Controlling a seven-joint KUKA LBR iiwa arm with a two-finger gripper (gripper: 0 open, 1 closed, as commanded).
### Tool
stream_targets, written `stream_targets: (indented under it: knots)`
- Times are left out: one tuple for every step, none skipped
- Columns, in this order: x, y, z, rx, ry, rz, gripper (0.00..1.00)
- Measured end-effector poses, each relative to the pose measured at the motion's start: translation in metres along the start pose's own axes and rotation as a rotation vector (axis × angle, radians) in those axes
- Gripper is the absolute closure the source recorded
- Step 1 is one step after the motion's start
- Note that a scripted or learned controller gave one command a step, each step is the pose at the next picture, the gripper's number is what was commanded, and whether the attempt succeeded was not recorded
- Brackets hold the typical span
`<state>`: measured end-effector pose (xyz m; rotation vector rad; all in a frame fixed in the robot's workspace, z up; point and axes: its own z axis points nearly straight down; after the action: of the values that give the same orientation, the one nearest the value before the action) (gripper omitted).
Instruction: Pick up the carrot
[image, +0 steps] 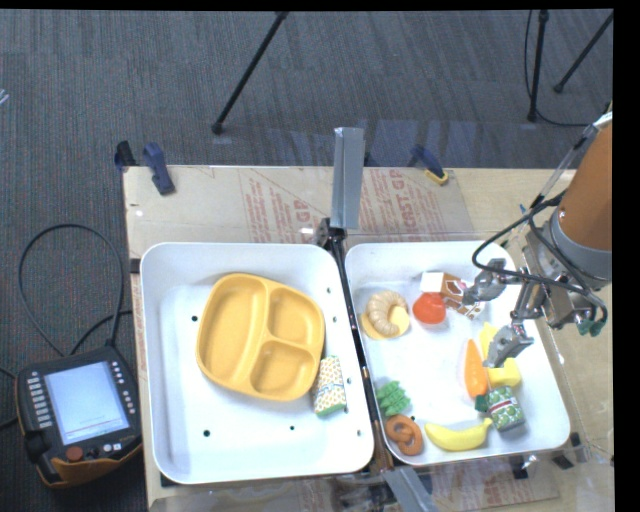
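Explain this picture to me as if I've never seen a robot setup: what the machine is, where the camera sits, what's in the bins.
One camera looks down on a bench at a slant. The grey arm reaching in from the right is a robot; its gripper hangs over the right bin, with nothing seen held between its fingers. That bin holds toy food: the carrot, a banana, a tomato, a croissant, a pretzel and more. The left bin holds a yellow tray.

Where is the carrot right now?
The carrot lies in the right bin, toward its right side, just below the gripper and above the banana.
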<state>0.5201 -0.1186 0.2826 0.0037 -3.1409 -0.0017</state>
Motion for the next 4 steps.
stream_targets:
  knots:
    - [-0.017, -0.044, 0.123, -0.005, 0.014, -0.045, 0.00]
    - [-0.036, -0.046, 0.198, -0.002, 0.004, 0.009, 0.00]
    - [0.029, -0.036, 0.192, 0.002, -0.014, 0.026, 0.00]
    - [-0.030, -0.023, 0.195, -0.001, -0.003, -0.179, 0.00]
